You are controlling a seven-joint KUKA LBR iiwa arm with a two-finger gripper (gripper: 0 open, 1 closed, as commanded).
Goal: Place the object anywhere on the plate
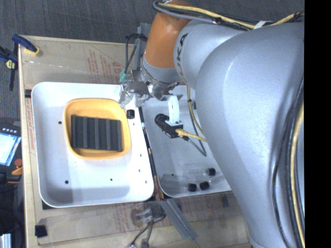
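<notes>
A yellow plate [93,107] with rounded corners lies in the left white bin [77,190]. On it rests a dark grey ribbed rectangular object [98,133], covering most of the plate's middle. My gripper [129,98] hangs just past the plate's upper right corner, near the bin's right wall. It sits under the orange band [163,35] of the arm. Nothing shows between the gripper and the plate.
The grey arm [243,112] covers most of the right bin [181,182], whose near edge shows a few dark screw heads. A black cable plug [168,125] hangs over that bin. A wooden board [77,61] lies under both bins, with blue clamps at the far left.
</notes>
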